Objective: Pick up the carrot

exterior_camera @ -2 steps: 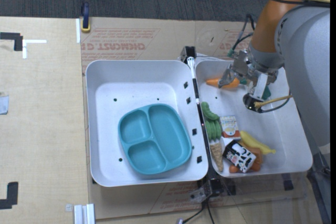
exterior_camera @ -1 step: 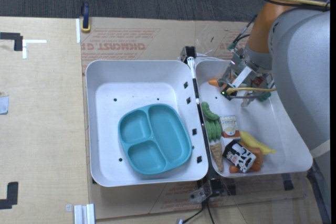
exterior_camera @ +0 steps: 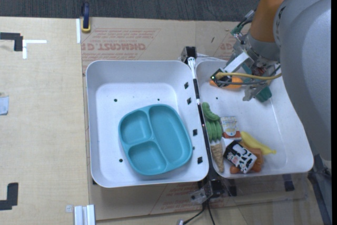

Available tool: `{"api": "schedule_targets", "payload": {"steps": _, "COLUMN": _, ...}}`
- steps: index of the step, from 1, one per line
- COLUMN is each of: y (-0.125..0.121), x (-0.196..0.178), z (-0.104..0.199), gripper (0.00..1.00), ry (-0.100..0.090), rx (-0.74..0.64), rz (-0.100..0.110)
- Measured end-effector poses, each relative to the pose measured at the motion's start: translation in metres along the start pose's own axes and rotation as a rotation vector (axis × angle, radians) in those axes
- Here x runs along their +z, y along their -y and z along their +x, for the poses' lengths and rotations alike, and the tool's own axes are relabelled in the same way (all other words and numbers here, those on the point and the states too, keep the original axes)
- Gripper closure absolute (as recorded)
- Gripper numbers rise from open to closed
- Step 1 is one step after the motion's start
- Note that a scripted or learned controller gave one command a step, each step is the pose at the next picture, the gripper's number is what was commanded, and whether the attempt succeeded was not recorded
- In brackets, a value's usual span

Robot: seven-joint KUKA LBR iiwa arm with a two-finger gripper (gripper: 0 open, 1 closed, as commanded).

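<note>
1. The carrot (exterior_camera: 235, 81) lies at the far end of the right bin (exterior_camera: 284, 129), directly at the gripper (exterior_camera: 231, 80), its long axis running roughly left to right across the bin.
2. Whether the fingers are apart, together or clamped on it cannot be told; wrist parts and a cable hide them.
3. It shows as a short orange piece, partly covered, with a dark end to its left.
4. A teal block (exterior_camera: 263, 93) sits just right of it.
5. Further out, near the bin's front end, lie green pods (exterior_camera: 211, 123), a banana (exterior_camera: 256, 144) and a black-and-white carton (exterior_camera: 240, 157).
6. The left bin (exterior_camera: 105, 81) holds a teal divided plate (exterior_camera: 155, 139), well apart from the carrot.
</note>
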State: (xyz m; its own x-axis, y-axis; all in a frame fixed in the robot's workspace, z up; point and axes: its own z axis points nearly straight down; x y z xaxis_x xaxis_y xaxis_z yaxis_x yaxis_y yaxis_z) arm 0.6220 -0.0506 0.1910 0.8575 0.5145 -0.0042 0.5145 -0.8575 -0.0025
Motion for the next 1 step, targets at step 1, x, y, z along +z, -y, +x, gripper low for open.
{"api": "schedule_targets", "payload": {"steps": 1, "y": -0.0364, "x": 0.1002, "z": -0.0317, "gripper": 0.0, "ry": 0.001, "rx": 0.002, "rz": 0.002}}
